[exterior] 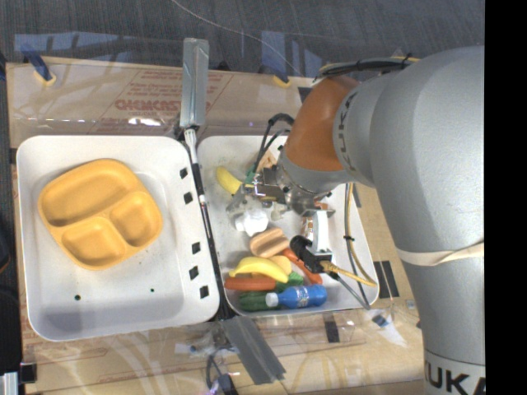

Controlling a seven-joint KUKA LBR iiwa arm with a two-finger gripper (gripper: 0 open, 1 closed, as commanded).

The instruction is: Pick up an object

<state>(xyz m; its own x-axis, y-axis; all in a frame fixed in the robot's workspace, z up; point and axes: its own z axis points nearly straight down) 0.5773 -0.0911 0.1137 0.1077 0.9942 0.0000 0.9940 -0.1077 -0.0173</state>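
Two white bins (pixel 99 311) on bench; my gripper (pixel 265 194) low in right one, finger state unclear. I'd centre over hotdog (pixel 268 241) just below, descend straight.

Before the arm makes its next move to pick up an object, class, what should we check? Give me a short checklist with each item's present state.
1. Gripper is over the bin that holds the objects: ok, it is down in the right bin.
2. Fingers open or shut: cannot tell, the wrist hides them.
3. An object is between the fingers: cannot tell.
4. Targets within reach: ok, the yellow piece lies beside the gripper, and the hot dog, banana and blue bottle lie nearer the bin's front.
5. Objects are separated for a clean grasp: not ok, those at the front are piled together.
6. Left bin contents: ok, the yellow divided tray sits apart from the arm.
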